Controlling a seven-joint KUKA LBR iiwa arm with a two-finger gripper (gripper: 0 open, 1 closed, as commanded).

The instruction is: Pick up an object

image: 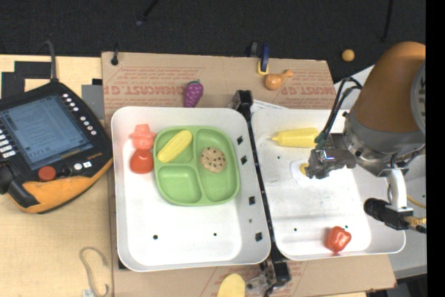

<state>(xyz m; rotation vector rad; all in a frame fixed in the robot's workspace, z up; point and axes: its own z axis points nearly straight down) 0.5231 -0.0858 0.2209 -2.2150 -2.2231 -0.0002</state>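
Camera view: pincer [321, 167] low in right bin [292, 236], over a small yellow bit [305, 167]; can't tell its state, prob. nothing held. Yellow bottle [295, 138] just beside, red pepper [338, 239] well apart. Centre on one obj., descend straight, avoid bin wall.

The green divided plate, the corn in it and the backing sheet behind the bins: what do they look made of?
Green divided plate: likely moulded plastic, smooth, evenly coloured, with a slight sheen. Corn: probably toy plastic, uniform yellow with moulded ridges. Backing sheet: cardboard, matte brown with printed red lettering.
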